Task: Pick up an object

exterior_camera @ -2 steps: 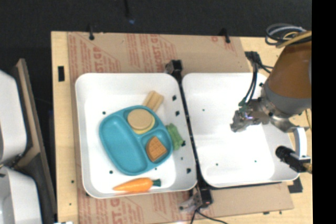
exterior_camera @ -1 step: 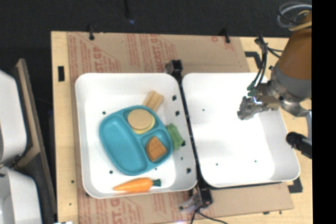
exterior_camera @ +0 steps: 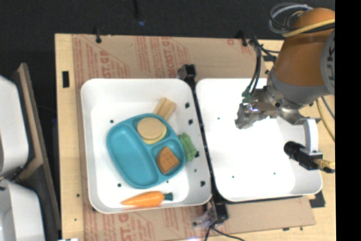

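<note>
Blue sectioned tray (exterior_camera: 132,158) lies centre of left bin (exterior_camera: 93,121), carrying a tan round disc (exterior_camera: 152,128) and a brown waffle-like piece (exterior_camera: 167,160). Wooden block (exterior_camera: 165,108) touches tray at 1 o'clock; green piece (exterior_camera: 188,147) sits at its 3 o'clock edge; toy carrot (exterior_camera: 148,198) lies apart at 6 o'clock. Gripper (exterior_camera: 246,118) hangs over right bin (exterior_camera: 259,178), toward 10 o'clock; finger spread cannot be told. Bin divider stands between gripper and objects.

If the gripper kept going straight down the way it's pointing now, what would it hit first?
Most likely the bare white floor of the right bin. The gripper points down over it, with nothing seen beneath, though its height is hard to judge from this slanted view.
</note>
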`<state>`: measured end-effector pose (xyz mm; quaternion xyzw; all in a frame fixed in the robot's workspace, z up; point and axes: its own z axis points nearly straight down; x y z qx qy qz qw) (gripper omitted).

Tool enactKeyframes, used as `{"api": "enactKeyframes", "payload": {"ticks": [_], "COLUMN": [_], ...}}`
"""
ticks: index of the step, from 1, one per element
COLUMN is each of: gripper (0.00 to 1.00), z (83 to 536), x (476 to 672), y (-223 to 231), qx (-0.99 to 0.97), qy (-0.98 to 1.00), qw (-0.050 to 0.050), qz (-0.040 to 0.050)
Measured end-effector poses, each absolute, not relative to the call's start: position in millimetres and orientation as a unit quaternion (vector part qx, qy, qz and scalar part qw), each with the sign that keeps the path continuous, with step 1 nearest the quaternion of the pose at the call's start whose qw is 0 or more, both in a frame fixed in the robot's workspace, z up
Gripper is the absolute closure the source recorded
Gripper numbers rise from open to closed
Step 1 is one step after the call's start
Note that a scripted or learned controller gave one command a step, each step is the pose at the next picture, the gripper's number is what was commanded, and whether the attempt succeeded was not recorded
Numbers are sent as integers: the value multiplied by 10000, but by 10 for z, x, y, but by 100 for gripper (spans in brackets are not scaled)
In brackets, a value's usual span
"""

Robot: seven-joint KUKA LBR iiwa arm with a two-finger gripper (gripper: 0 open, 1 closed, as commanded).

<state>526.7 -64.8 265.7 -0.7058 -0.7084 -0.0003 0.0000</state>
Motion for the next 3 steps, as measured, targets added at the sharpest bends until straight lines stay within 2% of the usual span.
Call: {"api": "enactKeyframes", "payload": {"ticks": [1, 3], "gripper": [100, 100], "z": [2549, 2323], "x": [5316, 5230], "y": [-116, 861], "qx": [-7057, -7058], "qy": [-7085, -7084], "qw": [3, 3], "qz": [-2, 0]}}
